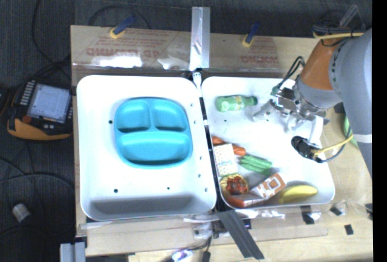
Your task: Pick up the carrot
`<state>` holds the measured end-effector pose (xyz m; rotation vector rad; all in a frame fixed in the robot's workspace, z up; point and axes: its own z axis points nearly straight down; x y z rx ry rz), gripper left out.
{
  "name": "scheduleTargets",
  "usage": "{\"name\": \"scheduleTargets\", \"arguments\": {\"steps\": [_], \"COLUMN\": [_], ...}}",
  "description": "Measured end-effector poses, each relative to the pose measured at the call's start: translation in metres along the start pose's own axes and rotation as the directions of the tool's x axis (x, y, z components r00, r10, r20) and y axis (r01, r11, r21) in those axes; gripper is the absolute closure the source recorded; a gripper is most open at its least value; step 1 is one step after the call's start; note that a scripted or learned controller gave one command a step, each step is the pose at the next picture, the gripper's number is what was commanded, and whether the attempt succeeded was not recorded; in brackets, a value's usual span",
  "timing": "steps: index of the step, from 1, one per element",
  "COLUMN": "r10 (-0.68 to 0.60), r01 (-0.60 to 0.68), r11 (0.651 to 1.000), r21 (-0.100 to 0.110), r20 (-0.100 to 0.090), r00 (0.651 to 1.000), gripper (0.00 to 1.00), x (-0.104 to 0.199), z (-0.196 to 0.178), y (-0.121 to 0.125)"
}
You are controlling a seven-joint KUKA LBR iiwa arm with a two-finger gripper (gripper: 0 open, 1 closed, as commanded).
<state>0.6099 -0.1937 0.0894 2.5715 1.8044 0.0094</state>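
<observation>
The carrot (237, 150) is a small orange piece in the right bin (269, 88), near its left wall, partly hidden under a patterned white card box (224, 160). My gripper (277, 117) hovers in the upper right part of that bin, up and to the right of the carrot and well apart from it. Its fingers (263, 112) are spread open with nothing between them. The grey arm with its orange band (317, 73) comes in from the right.
A green bottle (236, 102) lies left of the gripper. Near the carrot are a green pod (257, 163), a red fruit (234, 184), an orange-white box (269, 185) and a banana (296, 193). The left bin (91, 152) holds a blue divided plate (152, 132).
</observation>
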Motion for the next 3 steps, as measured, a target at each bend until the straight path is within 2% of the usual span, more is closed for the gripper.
{"name": "scheduleTargets", "arguments": {"steps": [1, 2, 3], "r10": [-0.09, 0.197, 0.25], "r01": [0.09, -0.197, -0.25], "r11": [0.996, 0.98, 0.968], "r21": [-0.017, -0.018, -0.004], "r20": [-0.008, -0.016, -0.013], "r00": [0.996, 0.98, 0.968], "gripper": [0.0, 0.0, 0.0], "x": [-0.024, -0.029, -0.027], "z": [-0.006, -0.007, -0.006], "y": [-0.035, -0.058, -0.051]}}
